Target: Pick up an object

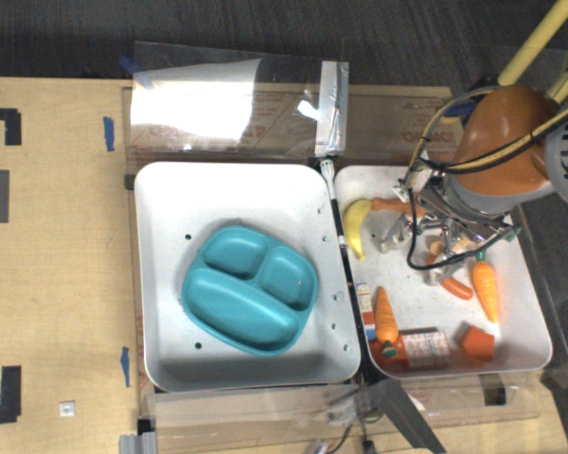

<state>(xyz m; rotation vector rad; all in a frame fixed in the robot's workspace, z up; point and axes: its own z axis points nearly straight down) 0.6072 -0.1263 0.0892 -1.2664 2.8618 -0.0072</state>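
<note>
My gripper hangs low over the upper middle of the right bin, under the orange wrist band and a tangle of cables. A yellow banana lies just to its left by the bin's left wall. Orange carrots lie around it: one to the right, one below near the left wall, and a small reddish piece between them. I see nothing clearly held between the fingers.
The left bin holds a teal divided plate. A small labelled can and an orange-red block lie along the right bin's front edge. A clear plastic sheet lies behind the bins.
</note>
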